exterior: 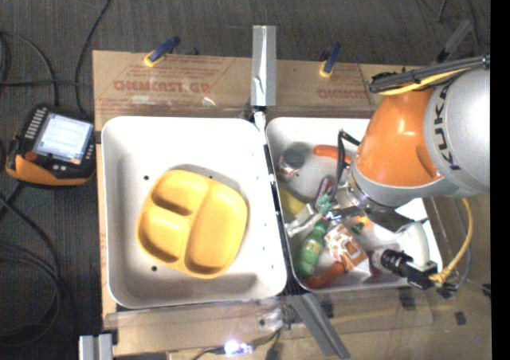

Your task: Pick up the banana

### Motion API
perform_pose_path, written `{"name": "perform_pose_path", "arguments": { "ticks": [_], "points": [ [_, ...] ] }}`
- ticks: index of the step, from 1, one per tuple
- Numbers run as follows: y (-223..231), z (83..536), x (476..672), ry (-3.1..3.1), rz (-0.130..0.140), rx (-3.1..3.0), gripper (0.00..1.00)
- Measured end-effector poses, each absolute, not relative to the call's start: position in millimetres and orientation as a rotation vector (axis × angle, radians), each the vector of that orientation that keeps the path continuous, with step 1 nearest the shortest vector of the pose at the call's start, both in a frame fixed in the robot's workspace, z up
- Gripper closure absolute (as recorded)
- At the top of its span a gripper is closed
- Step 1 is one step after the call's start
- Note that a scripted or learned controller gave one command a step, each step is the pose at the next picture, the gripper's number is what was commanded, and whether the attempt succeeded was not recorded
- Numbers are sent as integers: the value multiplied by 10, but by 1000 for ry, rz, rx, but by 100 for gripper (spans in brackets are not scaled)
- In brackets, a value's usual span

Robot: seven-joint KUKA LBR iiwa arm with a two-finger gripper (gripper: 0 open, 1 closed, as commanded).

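Reaching in from the right, the grey arm with its orange band (pixel 396 143) hangs over the right bin (pixel 275 139), and the end effector (pixel 333 205) sits low among the clutter there; whether it is apart or together cannot be told, since the wrist hides most of it. The banana (pixel 292 205) appears as a pale yellow patch near the left wall of the right bin, partly covered by neighbouring items, so its full outline and lie cannot be read. As a judgement, it is probably a light toy fruit, stiff and smooth-skinned, hence liable to slip from a pinch at its tapered ends; a grasp across the thick middle of its curve would be the safer hold. Just beside it lie a green bottle (pixel 311 245), a silvery strip (pixel 299 225) that crosses toward it, and an orange-and-white carton (pixel 344 245); a red item (pixel 325 276) rests at the near wall and an orange carrot-like piece (pixel 327 152) at the far side, next to a grey round object (pixel 290 161). These crowd the approach, and the bin wall limits access from the left, so the neighbours may be nudged or grasped instead. The left bin (pixel 119 271) holds a yellow divided plate (pixel 194 223), well apart from the work. A teach pendant (pixel 52 146) lies off the tabletop (pixel 175 88) to the left.
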State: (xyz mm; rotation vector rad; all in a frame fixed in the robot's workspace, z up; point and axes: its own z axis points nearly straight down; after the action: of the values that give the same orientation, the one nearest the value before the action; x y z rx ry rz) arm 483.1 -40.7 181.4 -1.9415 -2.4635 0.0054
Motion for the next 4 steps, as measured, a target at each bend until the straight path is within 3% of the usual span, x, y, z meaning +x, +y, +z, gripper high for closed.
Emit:
{"name": "perform_pose_path", "arguments": {
  "ticks": [2,3,4],
  "points": [
    [-353,1813,5006,-2504,4,-1889,0],
    [-589,2820,5109,-2190,8,-2252,0],
    [-937,3855,5430,-2258,8,-2185,0]
  ]
}}
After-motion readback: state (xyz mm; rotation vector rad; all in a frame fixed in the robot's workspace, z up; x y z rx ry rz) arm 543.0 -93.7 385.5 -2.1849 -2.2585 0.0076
